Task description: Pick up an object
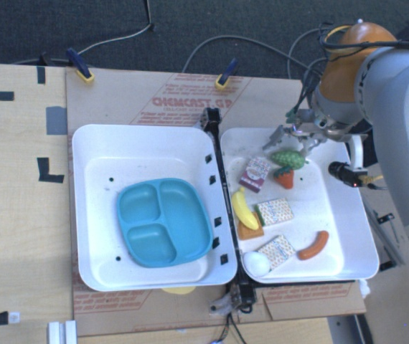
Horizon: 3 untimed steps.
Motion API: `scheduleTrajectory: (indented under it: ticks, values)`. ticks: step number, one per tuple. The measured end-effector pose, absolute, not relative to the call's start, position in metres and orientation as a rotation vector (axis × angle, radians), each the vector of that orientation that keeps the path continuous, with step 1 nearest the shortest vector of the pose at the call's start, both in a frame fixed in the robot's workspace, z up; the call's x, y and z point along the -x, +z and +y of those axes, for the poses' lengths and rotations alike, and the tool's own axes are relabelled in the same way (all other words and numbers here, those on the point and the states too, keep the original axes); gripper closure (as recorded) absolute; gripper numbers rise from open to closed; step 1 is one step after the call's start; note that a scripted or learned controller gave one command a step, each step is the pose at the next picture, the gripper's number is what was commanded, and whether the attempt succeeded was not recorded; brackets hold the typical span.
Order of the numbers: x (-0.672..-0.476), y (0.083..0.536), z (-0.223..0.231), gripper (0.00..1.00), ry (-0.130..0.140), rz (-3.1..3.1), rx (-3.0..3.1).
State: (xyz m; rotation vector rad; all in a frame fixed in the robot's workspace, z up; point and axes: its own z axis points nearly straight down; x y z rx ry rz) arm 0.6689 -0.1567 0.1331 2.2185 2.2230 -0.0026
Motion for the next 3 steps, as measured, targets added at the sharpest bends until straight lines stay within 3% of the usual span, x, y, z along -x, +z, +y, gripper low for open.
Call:
scheduleTrajectory:
  ticks: [1,2,3]
  values:
    - [-0.653,0.086,-0.184,0.0,-0.002,2.22,-2.216]
    - [-0.633,0.086,-0.183,0.0,0.003,2.22,-2.213]
    - [-0.633,0.094,-0.183,1.0,0.0,2.222,-2.213]
